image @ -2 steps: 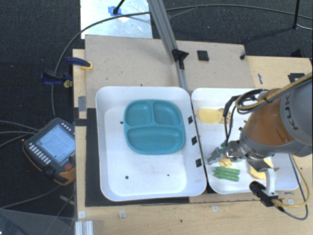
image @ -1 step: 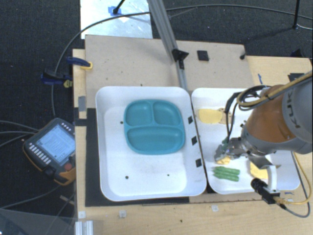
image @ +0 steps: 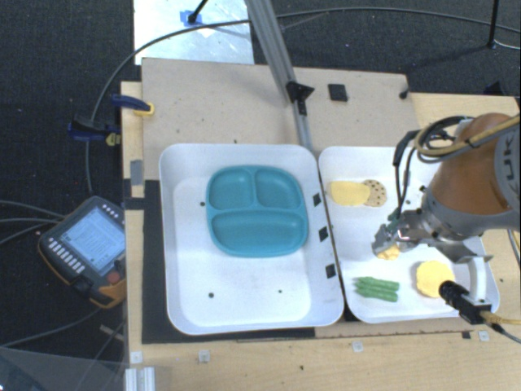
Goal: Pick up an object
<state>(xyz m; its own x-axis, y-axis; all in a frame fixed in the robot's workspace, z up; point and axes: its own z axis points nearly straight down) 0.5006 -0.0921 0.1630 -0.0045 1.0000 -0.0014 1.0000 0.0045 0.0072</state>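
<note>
1. Small yellow piece (image: 391, 253) lies in the right bin (image: 342, 218), about mid-floor, directly under the pincer (image: 388, 240); likely the object being tried for.
2. Pincer sits low over that piece, touching or nearly so. Whether it is open or closed, cannot tell: the wrist hides the tips.
3. Other candidates in the same bin: green beans (image: 377, 287) near the front edge, yellow disc (image: 431, 277) toward the front right corner, yellow slice (image: 348, 192) and cookie (image: 374, 191) near the back edge.
4. Left bin (image: 187, 300) carries a teal divided plate (image: 257, 210).
5. Judged step: descent or grasp attempt, no lift confirmed.
6. Next move calls for a firm close on the piece, then a straight rise.
</note>
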